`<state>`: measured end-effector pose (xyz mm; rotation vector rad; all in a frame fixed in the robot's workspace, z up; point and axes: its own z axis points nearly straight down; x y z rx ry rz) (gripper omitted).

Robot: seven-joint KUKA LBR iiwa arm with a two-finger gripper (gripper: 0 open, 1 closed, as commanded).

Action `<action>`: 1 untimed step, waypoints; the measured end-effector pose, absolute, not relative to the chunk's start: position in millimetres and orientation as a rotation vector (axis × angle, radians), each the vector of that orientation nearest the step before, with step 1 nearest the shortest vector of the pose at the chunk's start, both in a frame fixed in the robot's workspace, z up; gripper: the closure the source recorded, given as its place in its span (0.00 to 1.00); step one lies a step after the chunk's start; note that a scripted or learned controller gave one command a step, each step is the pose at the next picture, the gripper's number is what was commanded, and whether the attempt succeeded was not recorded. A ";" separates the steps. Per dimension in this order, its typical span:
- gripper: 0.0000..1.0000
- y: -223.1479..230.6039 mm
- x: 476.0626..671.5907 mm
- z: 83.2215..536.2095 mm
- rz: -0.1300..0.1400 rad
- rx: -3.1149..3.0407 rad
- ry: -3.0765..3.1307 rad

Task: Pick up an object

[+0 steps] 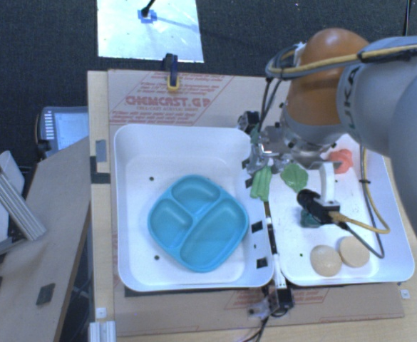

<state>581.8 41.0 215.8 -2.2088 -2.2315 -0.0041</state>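
Note:
My gripper (264, 161) hangs below the orange wrist band, over the inner edge of the right bin (393, 258). Right under it a long green object (261, 182) lies or hangs across the divide between the two bins; whether it is gripped cannot be told. A second green, leaf-like piece (292, 176) sits just right of it. An orange-red object (343, 159) peeks out behind the arm. Two tan round objects (326, 261) (353, 251) rest at the right bin's front. A dark teal object (311, 213) lies mid-bin.
The left bin (133, 191) holds a blue divided plate (197, 221). A yellow cable (368, 223) loops from the arm over the right bin. Cardboard (169, 100) lies behind the bins, with a clamp on its far edge.

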 end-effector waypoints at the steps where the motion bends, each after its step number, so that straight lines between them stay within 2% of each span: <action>1: 1.00 89.6 567.9 229.3 -0.005 -2.210 -2.232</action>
